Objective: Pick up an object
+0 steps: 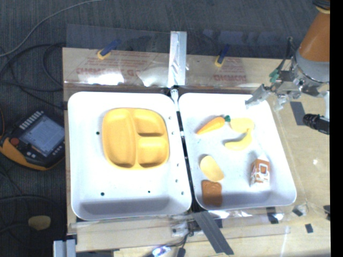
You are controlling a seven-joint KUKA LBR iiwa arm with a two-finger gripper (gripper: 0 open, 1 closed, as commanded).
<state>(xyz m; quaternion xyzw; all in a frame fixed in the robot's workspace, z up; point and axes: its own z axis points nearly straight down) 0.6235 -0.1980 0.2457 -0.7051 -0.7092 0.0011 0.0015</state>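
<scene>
A wooden bench (300, 143), seen from above at a slant, carries two shallow white bins side by side. The left bin (86, 186) holds one large item, a yellow divided tray (135, 137) with three compartments, lying flat near the middle. The right bin (278, 159) holds six small items spread apart. Going by size: a white and orange carton (260, 172) stands near the right wall; a toy carrot (212, 124) lies towards the back left; a yellow banana-like piece (239, 141) lies just right of it, with a pale yellow rounded piece (241, 125) close behind; a yellow oval piece (211, 168) lies nearer the front; and a brown block (211, 192) sits at the front wall just below it.

The grey and orange arm (316, 47) enters at the top right. Its gripper (259, 96) hangs over the back right corner of the right bin, well apart from every item and holding nothing; whether it is open cannot be told.

Judging from this, the pick is at the approach step. The next move calls for choosing one item, travelling over it and descending.
</scene>
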